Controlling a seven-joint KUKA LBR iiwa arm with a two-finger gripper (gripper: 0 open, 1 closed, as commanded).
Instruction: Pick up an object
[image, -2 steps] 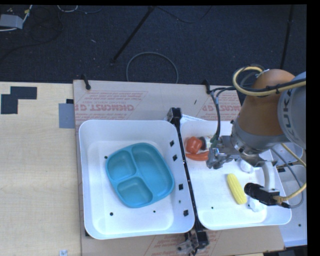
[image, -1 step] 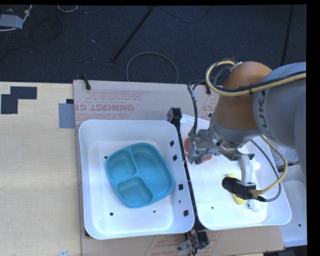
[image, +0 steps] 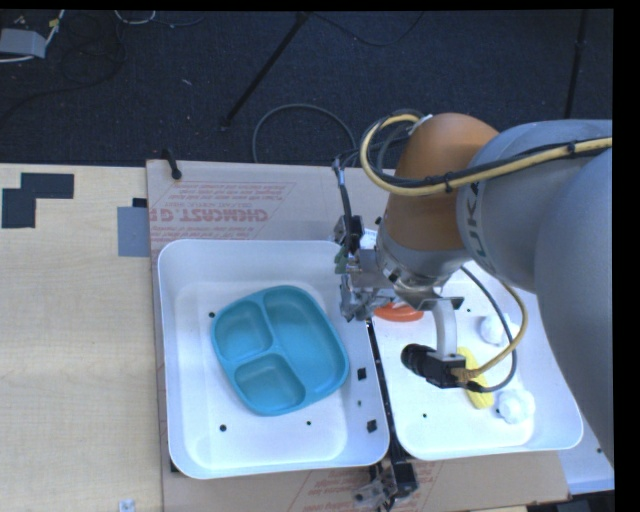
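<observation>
Arm (image: 540, 210): grey, orange band; highest item in the scene, reaching in from the right and hiding much of the right bin.

Bench (image: 70, 350): pale wood, carries a printed cardboard sheet (image: 220, 210) and both bins.

Left bin (image: 190, 440): white, shallow. Holds one blue divided plate (image: 278, 348), lying flat and skewed, its right edge near the inner wall.

Right bin (image: 540, 440): white. Holds an orange piece (image: 400, 313), partly covered by the wrist; a yellow piece (image: 480, 395); and small white pieces (image: 515, 407) toward the right rim.

Gripper (image: 352, 295): low over the seam where the two bins meet, between the plate's edge and the orange piece. Holds nothing that can be seen; whether it is wide or narrow cannot be told.

Hazards, as judged:
- A descent from this spot would likely meet the bin walls rather than any object.
- The plate is broad and flat; only its rim offers purchase, so a closing grip may slide off or tip it.
- The orange piece is half hidden, so a reach for it could miss.
- The small pieces sit well apart from the gripper.
</observation>
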